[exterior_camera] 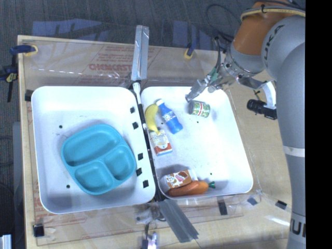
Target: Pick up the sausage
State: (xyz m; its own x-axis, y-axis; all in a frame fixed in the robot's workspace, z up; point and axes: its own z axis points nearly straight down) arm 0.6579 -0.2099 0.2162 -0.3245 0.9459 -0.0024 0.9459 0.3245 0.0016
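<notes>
The sausage is a reddish-orange, elongated piece lying along the near wall of the right bin, just below a small brown-and-white carton. A small green bit touches its right end. My gripper hovers at the far side of the right bin, just above and left of a green can. It is well away from the sausage, and nothing shows in its grasp.
A banana, a blue bottle and a red-and-white carton lie by the divider in the right bin. The left bin holds a blue compartment plate. The arm reaches in from the right.
</notes>
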